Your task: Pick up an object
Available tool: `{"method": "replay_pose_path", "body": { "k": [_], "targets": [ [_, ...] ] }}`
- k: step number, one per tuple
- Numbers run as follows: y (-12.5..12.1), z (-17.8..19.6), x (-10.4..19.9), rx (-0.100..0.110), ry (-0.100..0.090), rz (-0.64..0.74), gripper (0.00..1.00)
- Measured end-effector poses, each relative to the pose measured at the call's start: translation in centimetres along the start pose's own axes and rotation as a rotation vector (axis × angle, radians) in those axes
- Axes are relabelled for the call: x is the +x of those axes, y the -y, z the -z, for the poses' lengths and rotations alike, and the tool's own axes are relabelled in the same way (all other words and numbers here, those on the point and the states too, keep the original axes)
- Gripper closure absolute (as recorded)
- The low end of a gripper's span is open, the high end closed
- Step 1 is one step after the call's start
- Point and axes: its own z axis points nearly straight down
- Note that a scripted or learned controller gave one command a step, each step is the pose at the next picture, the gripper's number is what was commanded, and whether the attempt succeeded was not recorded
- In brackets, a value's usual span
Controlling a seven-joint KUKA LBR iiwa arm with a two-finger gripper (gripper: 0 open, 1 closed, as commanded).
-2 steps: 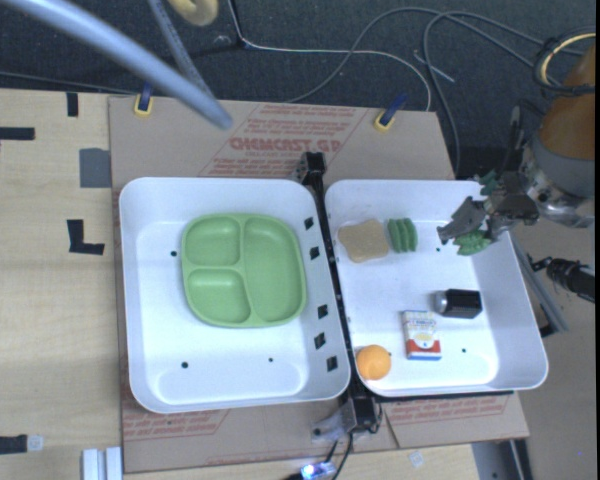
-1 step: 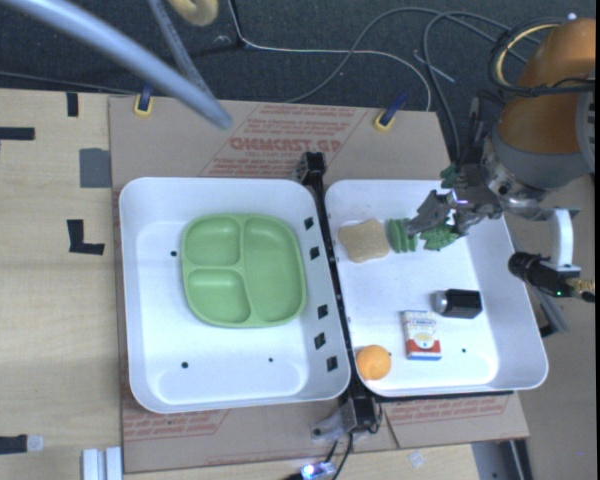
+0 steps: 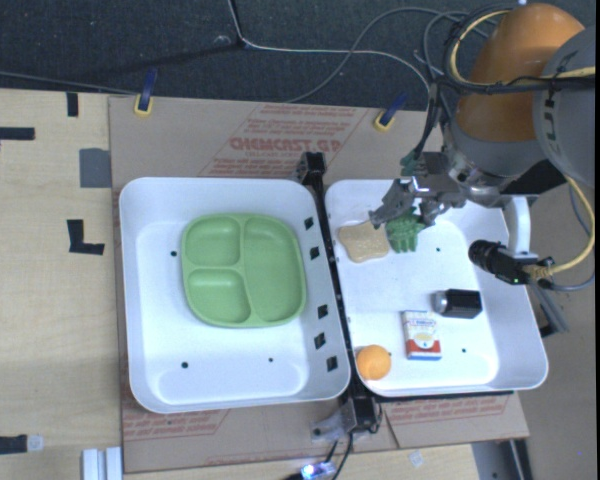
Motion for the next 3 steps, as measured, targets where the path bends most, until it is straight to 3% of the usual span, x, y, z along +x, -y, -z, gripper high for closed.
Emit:
{"method": "replay_pose_path", "body": {
  "k": [2,3],
  "targets": [
    [-2.9,-2.1,8.9,0.001,0.001,-0.002,1.00],
    [-4.5,-3.2,14.8,0.000,0.001,0.000,1.00]
  ]
}}
